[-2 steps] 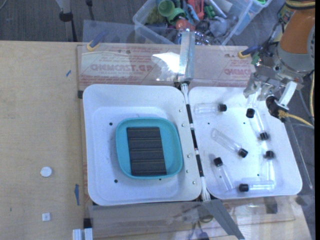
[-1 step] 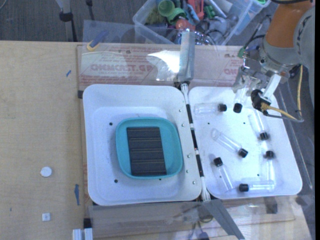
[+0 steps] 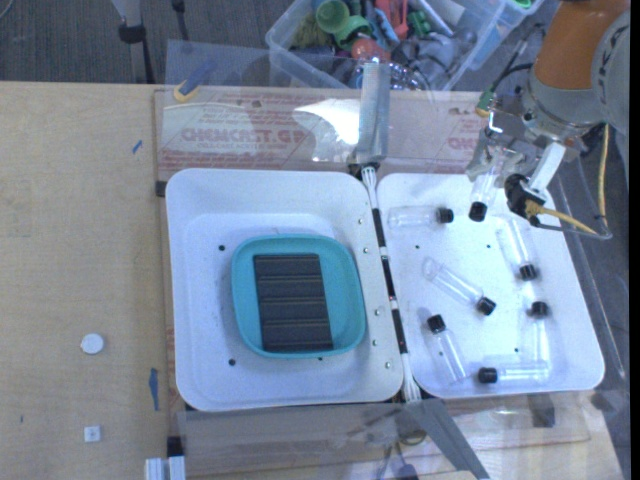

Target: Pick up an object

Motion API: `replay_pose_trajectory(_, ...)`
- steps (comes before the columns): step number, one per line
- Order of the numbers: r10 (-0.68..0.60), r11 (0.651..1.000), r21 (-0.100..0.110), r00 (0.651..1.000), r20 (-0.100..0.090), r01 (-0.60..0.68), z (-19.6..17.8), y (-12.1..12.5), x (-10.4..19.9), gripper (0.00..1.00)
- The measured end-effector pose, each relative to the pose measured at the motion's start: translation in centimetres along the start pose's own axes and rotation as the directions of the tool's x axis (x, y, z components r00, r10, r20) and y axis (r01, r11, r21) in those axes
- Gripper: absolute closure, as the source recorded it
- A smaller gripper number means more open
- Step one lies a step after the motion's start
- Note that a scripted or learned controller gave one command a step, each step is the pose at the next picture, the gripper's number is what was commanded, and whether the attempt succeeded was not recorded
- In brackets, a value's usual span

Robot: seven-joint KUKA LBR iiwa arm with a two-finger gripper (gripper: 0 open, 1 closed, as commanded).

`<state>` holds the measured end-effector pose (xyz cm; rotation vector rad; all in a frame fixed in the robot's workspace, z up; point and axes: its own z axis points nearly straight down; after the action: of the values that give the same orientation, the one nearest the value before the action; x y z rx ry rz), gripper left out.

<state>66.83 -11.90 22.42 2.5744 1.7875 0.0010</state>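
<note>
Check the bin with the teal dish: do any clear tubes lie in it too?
No, that bin holds the teal dish and a dark slab; the clear tubes lie in the other bin.

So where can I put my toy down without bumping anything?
The wooden bench left of the bins is mostly bare. In the left bin, only thin strips border the teal tray. The right bin is crowded with capped tubes.
</note>
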Motion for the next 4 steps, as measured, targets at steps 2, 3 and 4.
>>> replay_pose_trajectory(2, -0.005, 1.0, -0.008, 1.0, 0.004, 0.005, -2.1, 0.1, 0.2, 1.0)
replay_pose_trajectory(3, -0.007, 1.0, -0.012, 1.0, 0.006, 0.007, -3.1, 0.2, 0.3, 1.0)
replay_pose_trajectory(4, -0.008, 1.0, -0.016, 1.0, 0.008, 0.008, -4.2, 0.3, 0.3, 1.0)
